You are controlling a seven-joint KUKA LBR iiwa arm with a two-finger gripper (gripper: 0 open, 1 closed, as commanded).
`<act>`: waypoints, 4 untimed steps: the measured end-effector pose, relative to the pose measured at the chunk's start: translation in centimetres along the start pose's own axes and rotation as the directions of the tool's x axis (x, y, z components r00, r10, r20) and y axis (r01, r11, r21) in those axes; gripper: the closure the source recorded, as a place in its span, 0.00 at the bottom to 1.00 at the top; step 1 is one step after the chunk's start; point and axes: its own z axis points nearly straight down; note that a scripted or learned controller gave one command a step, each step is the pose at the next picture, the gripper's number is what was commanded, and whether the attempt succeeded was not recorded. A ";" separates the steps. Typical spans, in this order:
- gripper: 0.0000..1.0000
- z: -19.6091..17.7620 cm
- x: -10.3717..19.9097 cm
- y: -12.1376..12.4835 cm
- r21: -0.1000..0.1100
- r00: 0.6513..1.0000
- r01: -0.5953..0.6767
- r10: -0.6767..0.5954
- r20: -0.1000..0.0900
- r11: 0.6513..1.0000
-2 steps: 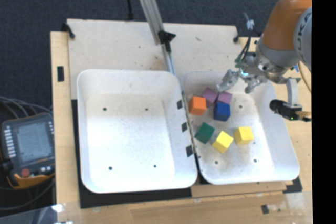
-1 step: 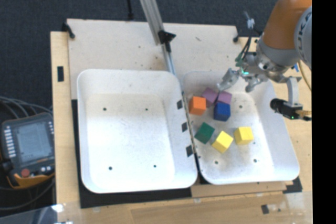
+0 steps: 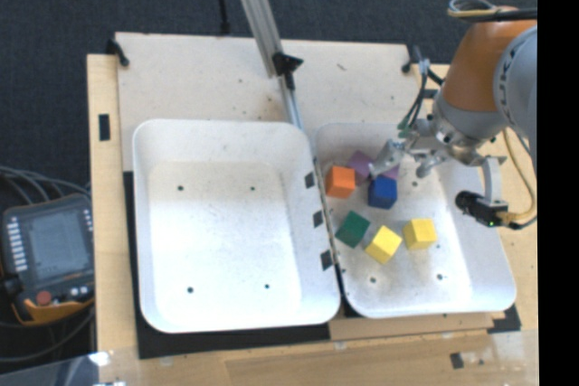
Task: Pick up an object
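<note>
The right bin point(image 3: 479, 280) holds several small blocks: an orange cube point(image 3: 341, 181), a purple block point(image 3: 362, 164), a blue cube point(image 3: 383, 192), a green cube point(image 3: 353, 230) and two yellow cubes point(image 3: 384, 243) point(image 3: 420, 233). My gripper point(image 3: 393, 160) hangs over the bin's upper middle, just above the blue cube and right of the purple block. Nothing shows between its fingers. The grey arm with its orange band point(image 3: 479, 68) comes in from the right.
The left bin point(image 3: 154, 221) lies beside the right one. A slanted metal rail point(image 3: 258, 4) rises from the bench's back. A pendant point(image 3: 50, 249) sits off the bench at the left. A black cable and connector point(image 3: 479, 208) hang by the wrist.
</note>
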 end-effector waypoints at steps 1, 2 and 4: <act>0.00 5.1 0.5 -0.9 0.000 1.000 0.000 0.000 -0.001 1.000; 0.00 6.9 0.3 -0.9 -0.004 1.000 -0.003 0.003 0.000 1.000; 1.00 0.7 1.0 -1.1 -0.008 1.000 0.002 -0.002 -0.001 1.000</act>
